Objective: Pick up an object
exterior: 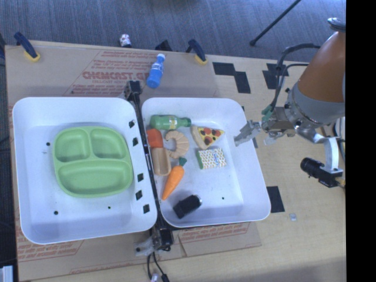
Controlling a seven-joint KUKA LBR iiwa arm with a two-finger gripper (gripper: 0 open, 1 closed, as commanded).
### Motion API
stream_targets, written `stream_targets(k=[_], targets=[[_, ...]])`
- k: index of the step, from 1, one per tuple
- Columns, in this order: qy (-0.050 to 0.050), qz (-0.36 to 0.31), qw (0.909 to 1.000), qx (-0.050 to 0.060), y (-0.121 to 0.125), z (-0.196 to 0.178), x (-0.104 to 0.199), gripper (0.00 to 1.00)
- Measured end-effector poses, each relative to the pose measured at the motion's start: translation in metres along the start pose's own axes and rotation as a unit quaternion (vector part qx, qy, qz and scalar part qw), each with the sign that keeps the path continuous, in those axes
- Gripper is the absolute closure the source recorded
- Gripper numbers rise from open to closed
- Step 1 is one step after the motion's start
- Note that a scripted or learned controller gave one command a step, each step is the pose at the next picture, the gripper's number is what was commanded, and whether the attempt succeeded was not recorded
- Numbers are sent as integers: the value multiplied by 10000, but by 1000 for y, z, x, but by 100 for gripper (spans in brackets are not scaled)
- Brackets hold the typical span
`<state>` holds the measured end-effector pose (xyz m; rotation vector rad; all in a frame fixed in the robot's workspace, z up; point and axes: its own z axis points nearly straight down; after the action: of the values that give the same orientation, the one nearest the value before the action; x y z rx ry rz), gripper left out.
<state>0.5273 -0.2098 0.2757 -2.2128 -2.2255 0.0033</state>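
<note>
The right bin [252, 181] holds several toy foods. A green bottle [169, 122] lies at its back, with a pizza slice [208, 136] and a patterned square cracker [211, 158] toward the right. On the left side are a red-orange cylinder [154, 138], a tan ring-shaped pastry [177, 143], a tan stick [160, 161] and a carrot [173, 182]. A black block [187, 205] rests near the front. My gripper [245, 134] hovers at the bin's right rim, right of the pizza slice, with nothing seen in it.
The left bin [23, 157] holds a green divided plate [93, 160]. A blue bottle [155, 71] lies on the cardboard behind the bins. Blue clamps [197, 50] sit at the cardboard's back edge. The orange-banded arm [323, 69] fills the right side.
</note>
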Motion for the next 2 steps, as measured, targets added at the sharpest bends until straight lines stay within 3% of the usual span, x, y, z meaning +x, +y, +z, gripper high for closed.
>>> stream_targets(k=[1, 2], targets=[[3, -10, 10000, 14, 22, 93, 26, 0], [-18, -6, 10000, -39, 16, 180, 34, 0]])
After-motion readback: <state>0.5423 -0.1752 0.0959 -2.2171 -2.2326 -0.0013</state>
